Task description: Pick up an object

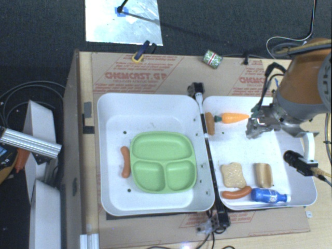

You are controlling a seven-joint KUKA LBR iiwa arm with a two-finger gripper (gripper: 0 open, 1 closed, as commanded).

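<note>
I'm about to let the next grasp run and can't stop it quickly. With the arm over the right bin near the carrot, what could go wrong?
1. The carrot lies close to the right bin's far wall, so the gripper beside it may strike the rim or nudge it away.
2. A small sausage sits against the divider near the carrot's leafy end; a push could jam both together.
3. The bread, roll, sausage and blue bottle are crowded, so a grasp there may catch two.
</note>
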